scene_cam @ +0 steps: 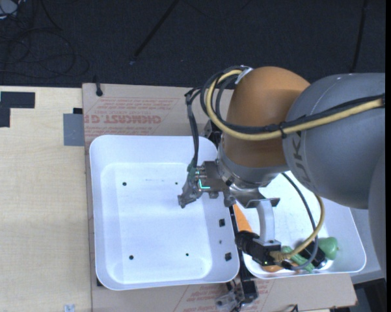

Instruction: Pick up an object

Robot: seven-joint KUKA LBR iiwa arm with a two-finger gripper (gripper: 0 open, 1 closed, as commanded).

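Observation:
My gripper hangs low over the right half of the left white bin, just below the grey and orange wrist. Nothing shows between its tips. In the right bin, a green object lies near the front right corner. A narrow orange object sits by the wall shared with the left bin. Another small orange piece rests at the front rim. The arm hides most of the right bin.
A brown cardboard sheet lies under both bins on the pale wooden bench. The left bin's floor shows only a few small dark dots. Dark cables run across the black area behind the bench.

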